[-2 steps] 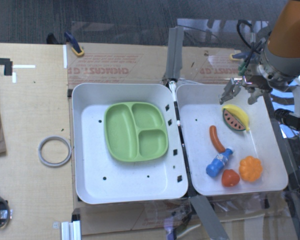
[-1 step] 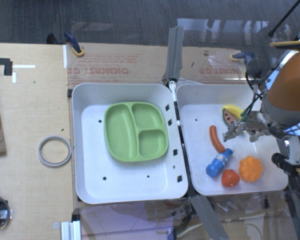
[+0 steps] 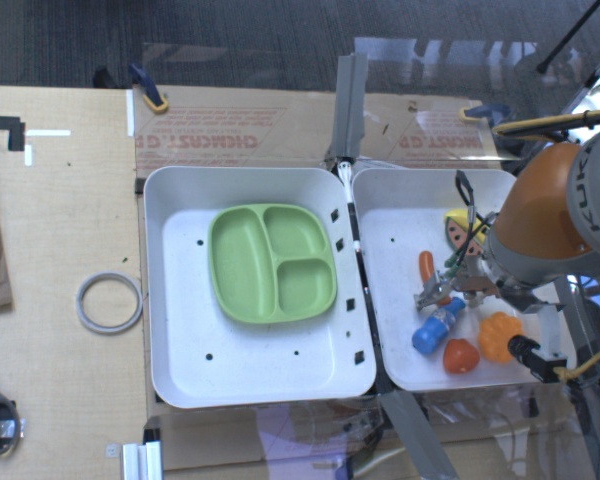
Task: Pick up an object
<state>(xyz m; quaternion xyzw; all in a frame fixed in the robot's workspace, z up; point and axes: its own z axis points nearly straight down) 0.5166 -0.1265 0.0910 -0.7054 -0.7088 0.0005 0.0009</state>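
Evidently early in the attempt: we see nothing lifted. Right bin (image 3: pixel 395 363) holds the loose items, namely a blue object (image 3: pixel 432 332), a small orange stick-like piece (image 3: pixel 425 265), a red ball (image 3: pixel 460 355), an orange lumpy object (image 3: pixel 499 335) and a yellow-faced toy (image 3: pixel 464 230) partly behind the arm. Gripper (image 3: pixel 436 295) hangs low over that bin, just above the blue object; whether it is parted or closed we cannot tell. Left bin (image 3: pixel 170 368) carries a green divided plate (image 3: pixel 273 262). We judge the grasp and the lift both remain to be done.
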